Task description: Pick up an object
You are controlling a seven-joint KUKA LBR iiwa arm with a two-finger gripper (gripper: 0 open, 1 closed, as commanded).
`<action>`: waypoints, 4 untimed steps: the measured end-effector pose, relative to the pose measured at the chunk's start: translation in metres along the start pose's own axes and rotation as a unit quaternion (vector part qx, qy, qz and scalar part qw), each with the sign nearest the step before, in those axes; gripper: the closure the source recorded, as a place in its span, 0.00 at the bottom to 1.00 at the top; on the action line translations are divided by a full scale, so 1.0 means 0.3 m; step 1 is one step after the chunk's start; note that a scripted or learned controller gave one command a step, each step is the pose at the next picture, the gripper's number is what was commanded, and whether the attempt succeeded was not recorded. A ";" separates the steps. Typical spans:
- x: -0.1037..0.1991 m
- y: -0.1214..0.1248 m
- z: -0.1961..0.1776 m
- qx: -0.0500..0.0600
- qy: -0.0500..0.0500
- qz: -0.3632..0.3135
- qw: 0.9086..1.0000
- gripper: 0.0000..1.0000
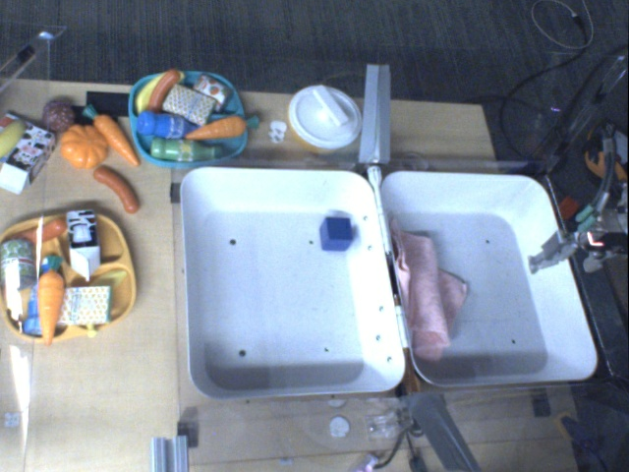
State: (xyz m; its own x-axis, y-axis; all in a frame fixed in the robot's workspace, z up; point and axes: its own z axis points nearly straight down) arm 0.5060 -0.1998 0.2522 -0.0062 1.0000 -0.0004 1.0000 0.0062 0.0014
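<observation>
A small blue cube (337, 232) lies in the left bin (211, 264), toward its upper right part. A crumpled pink cloth (427, 289) rests in the right bin (511, 347) against its left wall. My gripper (552, 253) sits at the right rim of the right bin, partly lost in dark clutter at the view's right edge. It is far from both the cloth and the cube, and nothing is visibly held in it.
A metal divider post (372, 116) stands above the seam between the bins. On the bench to the left are a blue bowl of toy food (187, 118), a yellow tray of toys (65, 278), loose toy vegetables (93, 146) and a white lid (324, 116).
</observation>
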 end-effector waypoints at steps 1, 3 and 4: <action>0.026 0.178 0.179 0.000 0.000 0.011 1.000 0.00; 0.250 0.291 0.510 0.001 0.000 -0.007 1.000 0.00; 0.179 0.028 0.540 -0.007 -0.002 -0.061 0.998 0.00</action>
State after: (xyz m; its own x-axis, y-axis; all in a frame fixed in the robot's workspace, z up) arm 0.5142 -0.1462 0.0902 -0.1274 0.9918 -0.0055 0.9917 0.1275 0.0142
